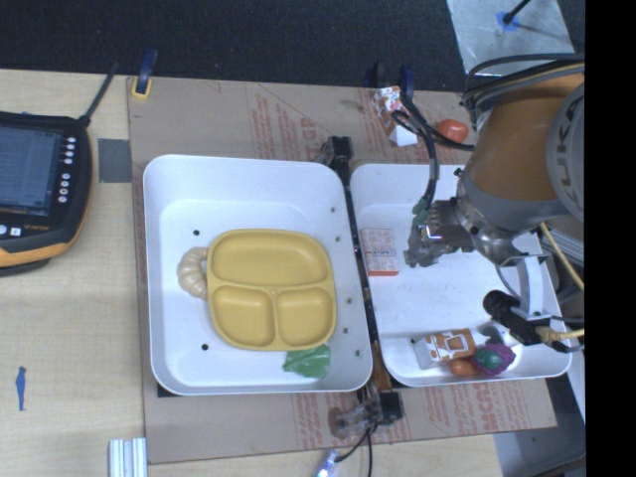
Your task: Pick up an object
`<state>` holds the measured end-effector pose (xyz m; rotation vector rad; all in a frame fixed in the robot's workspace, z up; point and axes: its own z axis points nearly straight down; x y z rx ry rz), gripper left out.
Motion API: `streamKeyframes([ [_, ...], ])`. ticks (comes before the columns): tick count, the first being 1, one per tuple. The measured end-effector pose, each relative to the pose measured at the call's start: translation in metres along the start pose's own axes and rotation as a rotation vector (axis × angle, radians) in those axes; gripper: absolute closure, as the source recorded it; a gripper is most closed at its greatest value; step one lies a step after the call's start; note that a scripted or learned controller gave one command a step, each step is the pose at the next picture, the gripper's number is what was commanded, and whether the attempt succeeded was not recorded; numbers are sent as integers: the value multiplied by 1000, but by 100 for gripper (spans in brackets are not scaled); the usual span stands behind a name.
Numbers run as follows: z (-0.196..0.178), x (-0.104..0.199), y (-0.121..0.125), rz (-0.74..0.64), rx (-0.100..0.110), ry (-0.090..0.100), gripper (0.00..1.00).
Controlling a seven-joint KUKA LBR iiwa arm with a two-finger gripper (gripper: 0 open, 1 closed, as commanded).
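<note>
My gripper [427,246] hangs over the middle of the right bin [397,182], its metal fingers pointing left toward a small white card with red print [379,251] that lies flat by the bin's left wall. Nothing shows between the fingers. At the right bin's front edge lie a small orange-and-white packet [449,347], an orange piece [463,367] and a purple and green toy [492,358]. The left bin [169,207] holds a yellow divided plate [270,288], a beige ring-shaped object [192,271] at the plate's left, and a green object [307,362] at its front.
A teach pendant [35,187] sits on the bench at far left. A black divider rail [353,246] runs between the bins. Small items, one orange [453,128], lie behind the right bin. The arm's grey and orange body [522,157] covers the right bin's far right side.
</note>
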<state>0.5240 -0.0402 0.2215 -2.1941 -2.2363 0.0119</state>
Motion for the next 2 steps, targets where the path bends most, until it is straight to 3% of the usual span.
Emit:
streamKeyframes([
  [1, -10, -1, 0, -5, 2, 0, 100],
  [2, -17, 58, 40, 14, -8, 0, 100],
])
